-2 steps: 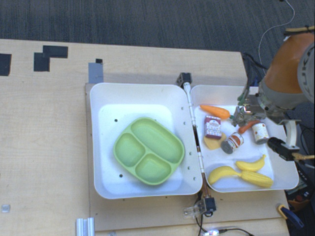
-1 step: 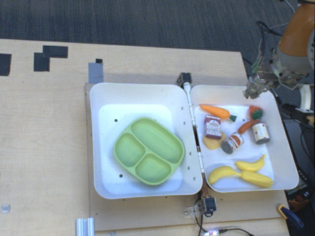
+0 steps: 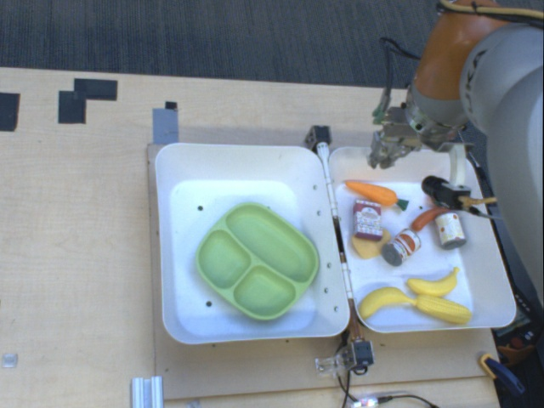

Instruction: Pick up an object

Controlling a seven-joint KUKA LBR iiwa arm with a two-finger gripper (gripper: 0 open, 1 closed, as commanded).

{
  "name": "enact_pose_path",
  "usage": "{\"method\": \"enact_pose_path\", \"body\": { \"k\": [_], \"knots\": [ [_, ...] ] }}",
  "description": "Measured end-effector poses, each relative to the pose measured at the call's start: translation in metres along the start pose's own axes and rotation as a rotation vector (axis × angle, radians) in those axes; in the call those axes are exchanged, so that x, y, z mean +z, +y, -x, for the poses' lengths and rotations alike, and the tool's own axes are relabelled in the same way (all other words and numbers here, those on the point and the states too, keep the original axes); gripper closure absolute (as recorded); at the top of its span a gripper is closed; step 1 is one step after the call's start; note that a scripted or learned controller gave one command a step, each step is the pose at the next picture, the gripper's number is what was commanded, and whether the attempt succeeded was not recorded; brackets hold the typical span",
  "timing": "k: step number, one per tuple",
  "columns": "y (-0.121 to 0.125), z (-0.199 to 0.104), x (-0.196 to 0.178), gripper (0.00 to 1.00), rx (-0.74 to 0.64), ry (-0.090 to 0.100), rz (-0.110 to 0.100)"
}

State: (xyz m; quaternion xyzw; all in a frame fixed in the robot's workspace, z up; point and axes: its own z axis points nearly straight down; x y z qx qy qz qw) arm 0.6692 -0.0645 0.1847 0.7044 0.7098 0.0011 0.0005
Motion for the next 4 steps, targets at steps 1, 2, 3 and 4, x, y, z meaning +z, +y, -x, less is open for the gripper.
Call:
{"method": "enact_pose_path", "body": {
  "k": [1, 2, 3, 4],
  "knots": [
    [0.001, 0.0, -0.012, 1.0, -0.007, -0.002, 0.005],
    [0.001, -0.058, -0.088, 1.0, 0.0, 0.0, 0.004],
    [0.0, -0.062, 0.001, 1.0, 0.002, 0.0, -0.002],
    [-0.003, -0.023, -0.014, 1.0, 0.004, -0.002, 0.002]
  ]
}}
